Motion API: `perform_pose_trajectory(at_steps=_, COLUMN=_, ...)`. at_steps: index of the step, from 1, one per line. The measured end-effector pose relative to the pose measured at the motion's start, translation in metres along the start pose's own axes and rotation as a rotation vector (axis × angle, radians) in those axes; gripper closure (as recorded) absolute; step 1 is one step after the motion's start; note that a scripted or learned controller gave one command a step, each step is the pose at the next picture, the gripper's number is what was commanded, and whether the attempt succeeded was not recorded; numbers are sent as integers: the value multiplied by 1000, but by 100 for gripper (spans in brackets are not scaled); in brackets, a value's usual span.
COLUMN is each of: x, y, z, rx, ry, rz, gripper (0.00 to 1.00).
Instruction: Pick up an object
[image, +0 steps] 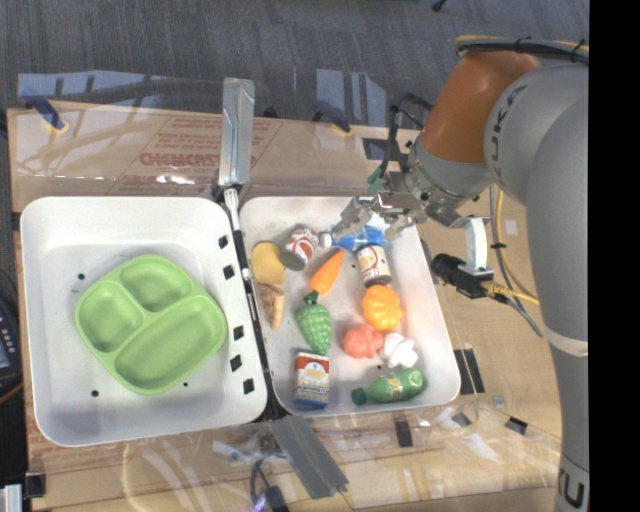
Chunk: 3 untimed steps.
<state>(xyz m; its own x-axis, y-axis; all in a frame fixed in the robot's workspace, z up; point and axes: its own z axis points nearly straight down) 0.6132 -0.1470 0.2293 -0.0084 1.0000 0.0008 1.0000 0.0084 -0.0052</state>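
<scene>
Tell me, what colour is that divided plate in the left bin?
Light green. The divided plate shows plainly in the camera view, lying in the white left bin.

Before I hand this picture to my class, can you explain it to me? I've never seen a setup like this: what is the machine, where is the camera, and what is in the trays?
The camera sits above a bench, looking down at a slant. The grey and orange machine on the right is a robot arm; its gripper, a two-finger claw, hangs over the far end of the right bin. That bin holds toy food: a carrot, green grapes, an orange fruit, a small can, a green bottle and a little carton. The left bin holds a green divided plate. I can't see anything gripped.
</scene>
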Motion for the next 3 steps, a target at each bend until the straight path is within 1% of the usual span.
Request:
perform_pose_trajectory(at_steps=1, x=-1, y=-10, z=137, rx=-3, ry=-1, rz=92, gripper=0)
perform_pose_trajectory(at_steps=2, x=-1, y=-10, z=128, rx=-1, ry=0, rz=88, gripper=100)
perform_pose_trajectory(at_steps=3, x=-5, y=32, z=-2, rx=-8, ry=-1, rz=165, gripper=100)
